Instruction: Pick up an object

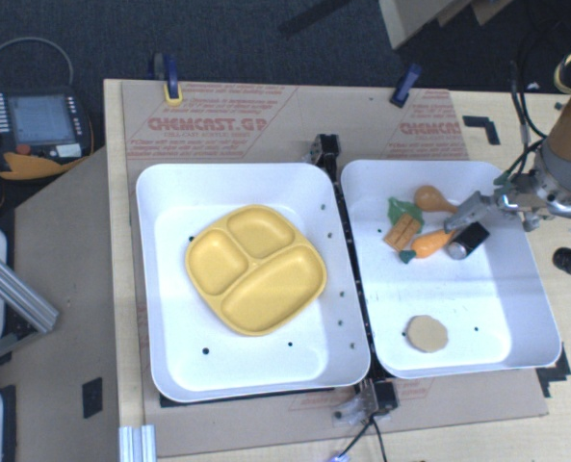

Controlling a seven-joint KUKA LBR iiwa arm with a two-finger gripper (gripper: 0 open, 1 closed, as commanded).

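In the far half of the right bin (516, 325), a small cluster of toy food lies close to the gripper (455, 222). The nearest piece is an orange carrot-shaped toy (428, 246), lying on its side just below and to the left of the gripper's tip. From this slant it seems to touch the tip, though the overlap is too tight to be sure. Just left of the carrot is an orange block (401, 233), tilted, with a green piece (402, 210) against its far end. A tan rounded piece (432, 198) sits beyond them, near the far wall of the bin and beside the gripper's upper edge.

The gripper reaches in low from the right and is angled down toward the cluster. I cannot tell whether it is spread or pressed together, and nothing can be seen pinched in it.

Well apart from the cluster, a round tan disc (427, 334) lies flat by itself toward the near side of the same bin.

The left bin (160, 258) holds a yellow divided plate (256, 269) with three compartments, set slightly askew near the middle of the bin. The two bins sit side by side on a cardboard sheet (266, 114) printed in red. A blue clamp (172, 77) holds the sheet's far edge on the left, and a second blue clamp (405, 85) holds it on the right.
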